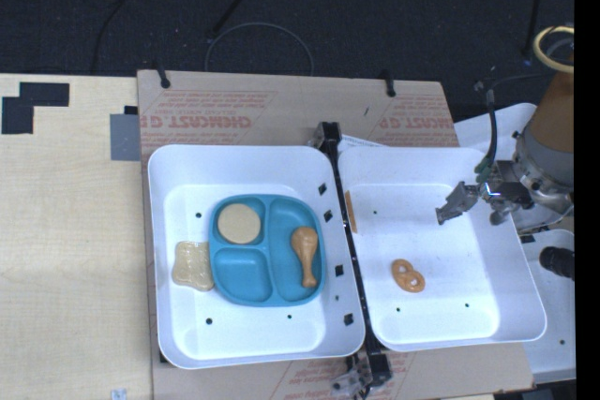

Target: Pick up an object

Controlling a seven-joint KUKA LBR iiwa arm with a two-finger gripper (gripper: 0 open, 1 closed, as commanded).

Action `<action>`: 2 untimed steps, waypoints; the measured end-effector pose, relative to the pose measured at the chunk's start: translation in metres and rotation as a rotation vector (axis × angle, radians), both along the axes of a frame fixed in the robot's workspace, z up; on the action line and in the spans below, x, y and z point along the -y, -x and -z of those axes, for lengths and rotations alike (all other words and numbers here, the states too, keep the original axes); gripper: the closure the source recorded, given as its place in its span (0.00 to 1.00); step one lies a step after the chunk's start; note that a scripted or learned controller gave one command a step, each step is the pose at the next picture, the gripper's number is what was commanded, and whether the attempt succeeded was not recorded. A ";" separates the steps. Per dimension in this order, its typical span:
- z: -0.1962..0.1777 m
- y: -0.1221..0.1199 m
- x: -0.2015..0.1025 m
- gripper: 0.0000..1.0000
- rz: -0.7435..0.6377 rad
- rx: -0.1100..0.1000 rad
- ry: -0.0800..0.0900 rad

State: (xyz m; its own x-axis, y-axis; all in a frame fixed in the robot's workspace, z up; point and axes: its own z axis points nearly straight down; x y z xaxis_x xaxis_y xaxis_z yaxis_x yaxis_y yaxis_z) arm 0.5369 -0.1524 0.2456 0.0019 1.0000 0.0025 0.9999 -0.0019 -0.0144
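Observation:
A small brown pretzel (408,276) lies on the floor of the right bin (441,333). My gripper (457,201) hovers over that bin's upper right part, up and to the right of the pretzel and apart from it. Nothing shows between its fingers. In the left bin (178,333) sits a blue divided tray (234,281) holding a round tan cookie (238,223) and a drumstick (307,255). A pale slice of bread (192,265) lies beside the tray's left edge.
A black divider (339,239) with clamps runs between the two bins. Both bins rest on a cardboard sheet (281,112). The arm's grey body and orange band (553,122) stand at the right edge, with cables around it.

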 end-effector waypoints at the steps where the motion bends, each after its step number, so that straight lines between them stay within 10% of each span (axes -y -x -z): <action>1: -0.007 -0.002 0.000 0.00 -0.002 0.013 0.003; 2: 0.055 0.005 0.001 0.00 -0.002 0.005 0.000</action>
